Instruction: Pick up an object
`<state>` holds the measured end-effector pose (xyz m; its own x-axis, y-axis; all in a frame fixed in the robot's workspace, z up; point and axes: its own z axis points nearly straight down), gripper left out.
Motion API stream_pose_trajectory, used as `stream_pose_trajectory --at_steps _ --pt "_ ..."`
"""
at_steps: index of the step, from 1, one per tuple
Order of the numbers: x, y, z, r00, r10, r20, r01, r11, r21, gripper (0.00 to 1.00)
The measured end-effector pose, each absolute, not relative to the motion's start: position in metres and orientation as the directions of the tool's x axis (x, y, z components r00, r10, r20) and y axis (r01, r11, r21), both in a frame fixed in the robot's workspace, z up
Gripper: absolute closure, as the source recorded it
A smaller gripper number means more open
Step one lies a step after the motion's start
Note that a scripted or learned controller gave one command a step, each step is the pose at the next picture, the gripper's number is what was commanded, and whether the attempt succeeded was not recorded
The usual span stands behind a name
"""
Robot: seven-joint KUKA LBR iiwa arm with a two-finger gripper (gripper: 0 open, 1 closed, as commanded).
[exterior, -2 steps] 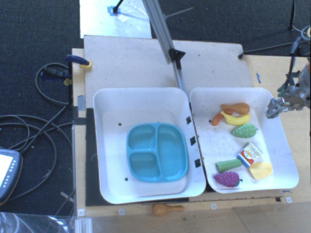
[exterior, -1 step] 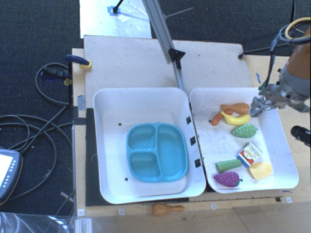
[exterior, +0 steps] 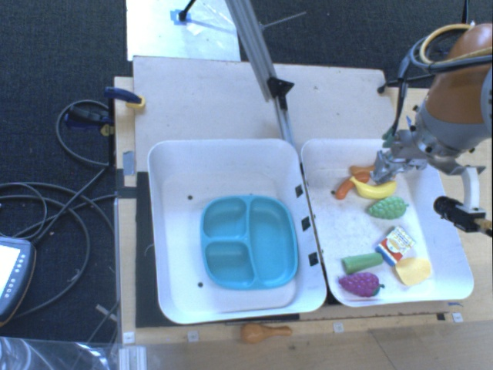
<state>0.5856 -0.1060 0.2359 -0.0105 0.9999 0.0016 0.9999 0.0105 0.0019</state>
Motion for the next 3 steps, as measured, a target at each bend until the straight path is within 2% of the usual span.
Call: stream_pose_trajectory --at_steps 1,3 --pt "0.591 -0.062 0.232 -0.01 1.0 0.002 1.0 0.01 0.001 1.0" --pt "0.598 0.064 0.237 -0.012 1.0 0.003 1.0 0.012 0.002 1.0"
